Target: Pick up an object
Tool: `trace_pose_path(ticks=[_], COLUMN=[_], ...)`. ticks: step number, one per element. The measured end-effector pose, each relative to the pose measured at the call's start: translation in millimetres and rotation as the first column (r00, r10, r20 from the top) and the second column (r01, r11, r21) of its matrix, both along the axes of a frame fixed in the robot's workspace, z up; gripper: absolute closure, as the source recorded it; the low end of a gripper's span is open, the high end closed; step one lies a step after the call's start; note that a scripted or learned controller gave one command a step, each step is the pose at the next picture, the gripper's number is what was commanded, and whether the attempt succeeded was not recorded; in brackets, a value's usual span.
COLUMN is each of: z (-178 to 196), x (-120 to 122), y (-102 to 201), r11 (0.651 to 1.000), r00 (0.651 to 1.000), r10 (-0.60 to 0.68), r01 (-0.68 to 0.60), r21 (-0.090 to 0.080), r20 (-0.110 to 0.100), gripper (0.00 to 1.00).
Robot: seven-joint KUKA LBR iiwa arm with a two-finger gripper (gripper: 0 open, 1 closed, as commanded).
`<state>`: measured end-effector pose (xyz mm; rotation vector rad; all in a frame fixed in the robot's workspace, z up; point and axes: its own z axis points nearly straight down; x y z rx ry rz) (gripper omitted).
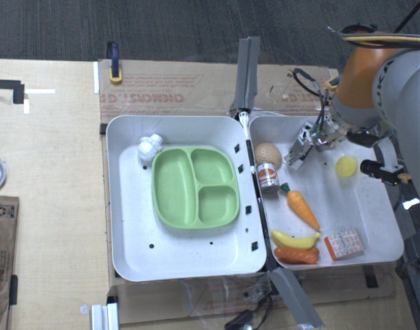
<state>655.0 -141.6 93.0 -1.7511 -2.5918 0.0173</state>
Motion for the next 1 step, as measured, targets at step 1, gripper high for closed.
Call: trace_pose_path(ticks=[1], z=[10.4], x=[1.2], y=[0.6], r11=[1.000], r00=[1.000], r10=[0.004], r01=[-0.004], r21=[-0.001], r20=[0.004], gripper=[1.00])
